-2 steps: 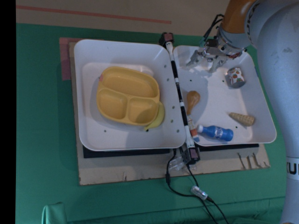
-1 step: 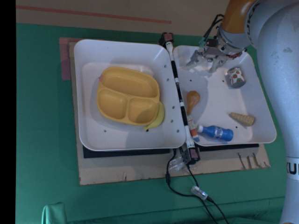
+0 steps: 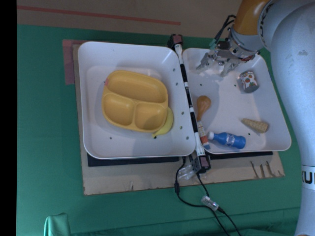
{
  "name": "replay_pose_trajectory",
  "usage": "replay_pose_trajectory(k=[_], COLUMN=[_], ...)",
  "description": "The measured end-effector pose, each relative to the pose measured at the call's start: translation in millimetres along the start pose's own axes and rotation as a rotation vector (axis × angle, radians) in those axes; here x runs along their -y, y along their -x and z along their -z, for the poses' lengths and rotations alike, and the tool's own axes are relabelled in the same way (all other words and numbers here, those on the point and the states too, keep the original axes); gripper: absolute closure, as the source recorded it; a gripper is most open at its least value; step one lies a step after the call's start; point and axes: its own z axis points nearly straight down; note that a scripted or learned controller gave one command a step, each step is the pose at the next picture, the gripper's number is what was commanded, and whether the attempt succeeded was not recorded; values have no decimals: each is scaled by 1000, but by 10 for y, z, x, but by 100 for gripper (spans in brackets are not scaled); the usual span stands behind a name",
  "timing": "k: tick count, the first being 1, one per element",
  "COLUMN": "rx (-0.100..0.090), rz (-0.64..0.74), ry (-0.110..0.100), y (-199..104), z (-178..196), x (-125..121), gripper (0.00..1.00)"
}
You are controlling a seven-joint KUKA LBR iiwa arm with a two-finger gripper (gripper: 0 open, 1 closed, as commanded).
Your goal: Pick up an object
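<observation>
where the arm [image 3: 290, 58] reaches in from the right: gripper [image 3: 217, 65] poised over the far-left corner of the right bin [image 3: 275, 90], fingers spread, nothing between them. white bin floor visible in the gap.

right bin, contents:
- small grey-white cup [image 3: 248, 81] with red marks, lying tilted near the far-right area, just beside the gripper, apart from it.
- orange drumstick-shaped toy [image 3: 203, 104] near the left edge, about mid-length, narrow end toward the near side.
- tan cone [image 3: 255, 125] lying flat toward the near-right corner.
- blue bottle [image 3: 227, 139] with white cap, on its side along the near edge, cap toward the left.
- thin white-and-orange stick-like item [image 3: 203, 134] against the left edge, just beside the bottle cap; contact hard to tell.

left bin [image 3: 93, 55], contents:
- yellow three-compartment plate [image 3: 134, 101], centre of the bin, slightly turned.
- yellow banana [image 3: 166, 125] tucked against the plate's near-right rim, partly under it.

between the bins: black-and-white strip [image 3: 184, 80] along the shared edge. both bins on brown cardboard [image 3: 133, 178] over green surface [image 3: 44, 146]. black cable [image 3: 189, 198] trailing from the near end of the strip across the green surface.
</observation>
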Motion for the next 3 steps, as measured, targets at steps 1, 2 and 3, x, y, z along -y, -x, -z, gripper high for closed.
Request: replay_pose_trajectory(k=[1,2,3], rx=[-14,-25,-18], rz=[11,11,7], ry=[-44,-42,-29], y=[89,34,47], z=[-7,156,340], x=[-205,-229,-259], gripper=[0,100,100])
